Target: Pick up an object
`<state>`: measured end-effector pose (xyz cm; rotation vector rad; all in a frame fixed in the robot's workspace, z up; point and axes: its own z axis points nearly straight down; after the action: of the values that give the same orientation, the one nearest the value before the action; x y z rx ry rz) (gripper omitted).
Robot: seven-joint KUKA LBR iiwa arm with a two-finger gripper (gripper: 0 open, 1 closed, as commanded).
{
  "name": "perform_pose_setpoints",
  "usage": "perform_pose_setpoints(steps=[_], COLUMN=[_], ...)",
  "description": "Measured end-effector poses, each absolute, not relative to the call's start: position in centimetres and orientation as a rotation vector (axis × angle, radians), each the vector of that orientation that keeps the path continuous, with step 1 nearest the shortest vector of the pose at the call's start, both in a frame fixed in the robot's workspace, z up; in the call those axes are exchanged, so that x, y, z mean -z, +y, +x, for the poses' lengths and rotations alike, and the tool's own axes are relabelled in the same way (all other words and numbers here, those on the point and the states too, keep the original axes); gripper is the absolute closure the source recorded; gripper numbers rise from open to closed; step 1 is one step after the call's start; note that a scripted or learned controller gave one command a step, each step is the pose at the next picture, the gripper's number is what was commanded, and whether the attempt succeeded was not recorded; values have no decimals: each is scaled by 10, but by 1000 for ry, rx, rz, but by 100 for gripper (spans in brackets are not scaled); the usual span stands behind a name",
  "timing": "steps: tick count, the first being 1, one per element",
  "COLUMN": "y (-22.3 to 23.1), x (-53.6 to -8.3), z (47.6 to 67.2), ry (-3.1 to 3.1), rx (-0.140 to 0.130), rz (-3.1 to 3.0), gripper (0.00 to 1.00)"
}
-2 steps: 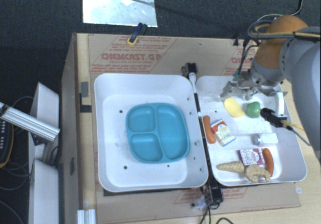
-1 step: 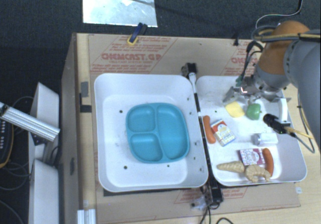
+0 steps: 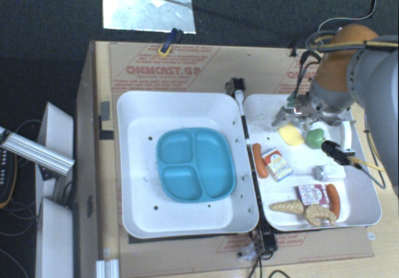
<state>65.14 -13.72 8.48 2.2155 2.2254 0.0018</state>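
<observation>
- My gripper (image 3: pixel 298 116) hangs low over the right bin (image 3: pixel 368 208), near the yellow lemon (image 3: pixel 290 134); finger state I cannot tell.
- Nothing lifted yet, I judge; the grasp is left.

— Where are you looking from?
— You sit above the bench (image 3: pixel 187 62), looking down at a slant, far enough back that both bins fit, with dark floor beyond.
— Which way round?
— You see the left bin (image 3: pixel 134 146) in the middle, the right bin (image 3: pixel 365 205) beside it, and the arm (image 3: pixel 374 74) entering from your right edge.
</observation>
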Motion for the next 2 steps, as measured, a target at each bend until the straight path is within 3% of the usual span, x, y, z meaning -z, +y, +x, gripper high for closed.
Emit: perform_pose_setpoints(steps=[1,2], y=[-153,-185], x=[-85,-85], z=[642,614], ry=[2222,2221], rx=[0,0], rz=[2219,2219], gripper=[0,0])
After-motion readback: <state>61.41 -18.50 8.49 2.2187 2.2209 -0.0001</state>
